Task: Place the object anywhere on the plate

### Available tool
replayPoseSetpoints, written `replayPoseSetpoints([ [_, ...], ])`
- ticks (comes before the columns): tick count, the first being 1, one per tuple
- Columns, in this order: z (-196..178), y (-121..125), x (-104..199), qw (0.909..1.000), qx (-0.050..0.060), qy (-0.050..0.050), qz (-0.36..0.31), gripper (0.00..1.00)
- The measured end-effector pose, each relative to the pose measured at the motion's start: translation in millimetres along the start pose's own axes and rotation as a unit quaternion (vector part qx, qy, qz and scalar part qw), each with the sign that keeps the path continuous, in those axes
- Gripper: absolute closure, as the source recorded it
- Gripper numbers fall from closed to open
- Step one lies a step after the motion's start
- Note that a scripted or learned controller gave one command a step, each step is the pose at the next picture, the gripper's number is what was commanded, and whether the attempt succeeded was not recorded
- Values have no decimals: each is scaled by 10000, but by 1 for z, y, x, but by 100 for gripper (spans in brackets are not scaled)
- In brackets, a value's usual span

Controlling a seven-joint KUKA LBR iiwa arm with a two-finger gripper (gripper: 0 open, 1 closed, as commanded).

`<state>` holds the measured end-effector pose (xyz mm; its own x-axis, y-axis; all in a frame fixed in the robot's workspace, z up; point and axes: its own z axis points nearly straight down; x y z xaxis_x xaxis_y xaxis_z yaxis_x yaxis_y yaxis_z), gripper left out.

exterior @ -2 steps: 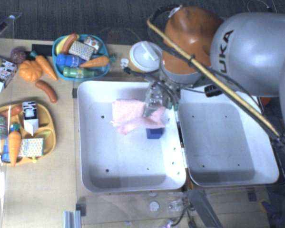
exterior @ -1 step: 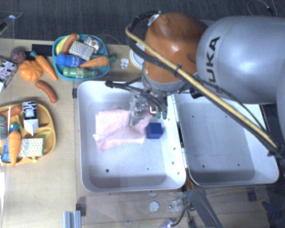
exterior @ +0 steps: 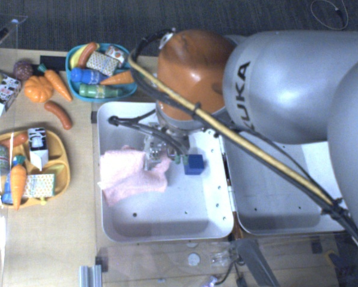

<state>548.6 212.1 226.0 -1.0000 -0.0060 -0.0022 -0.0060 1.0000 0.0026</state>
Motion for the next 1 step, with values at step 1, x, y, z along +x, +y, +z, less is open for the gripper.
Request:
replayPoseSetpoints([
  [1, -1, 0, 0, 10000, -1, -6, 2, 0],
])
